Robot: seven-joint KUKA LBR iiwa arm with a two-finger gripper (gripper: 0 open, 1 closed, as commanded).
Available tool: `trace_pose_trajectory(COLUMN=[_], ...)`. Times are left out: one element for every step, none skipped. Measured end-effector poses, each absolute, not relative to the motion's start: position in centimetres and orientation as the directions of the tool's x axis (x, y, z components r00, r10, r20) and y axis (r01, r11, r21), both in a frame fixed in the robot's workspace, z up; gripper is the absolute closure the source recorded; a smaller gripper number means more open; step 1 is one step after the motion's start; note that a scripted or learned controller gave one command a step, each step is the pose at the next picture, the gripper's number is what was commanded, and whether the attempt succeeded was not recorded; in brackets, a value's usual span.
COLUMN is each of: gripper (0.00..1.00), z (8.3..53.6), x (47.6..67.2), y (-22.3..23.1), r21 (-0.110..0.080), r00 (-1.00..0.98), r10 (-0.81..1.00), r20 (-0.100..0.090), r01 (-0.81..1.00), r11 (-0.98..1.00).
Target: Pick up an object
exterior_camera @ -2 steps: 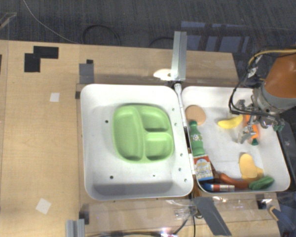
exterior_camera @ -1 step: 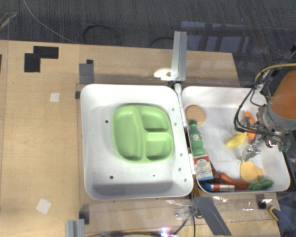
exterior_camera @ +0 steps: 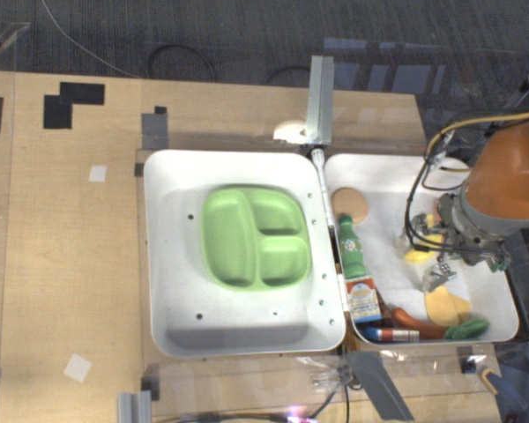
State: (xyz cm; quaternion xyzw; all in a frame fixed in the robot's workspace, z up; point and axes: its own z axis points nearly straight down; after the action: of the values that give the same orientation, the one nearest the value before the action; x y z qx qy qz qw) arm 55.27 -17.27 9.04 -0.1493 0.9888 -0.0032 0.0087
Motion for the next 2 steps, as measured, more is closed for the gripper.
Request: trace_pose_trajectory(gripper=[0.0,0.0], z=[9.1,9.1], x=[50.3,55.5], y=[-15.9,-14.0], r21=[-0.01,-0.01], r00=[-0.965,-0.896], r10=[-0.26,-0.445], r20=[-0.019,-0.014], r01=[-0.26,-0.444], r11=[0.966,0.896])
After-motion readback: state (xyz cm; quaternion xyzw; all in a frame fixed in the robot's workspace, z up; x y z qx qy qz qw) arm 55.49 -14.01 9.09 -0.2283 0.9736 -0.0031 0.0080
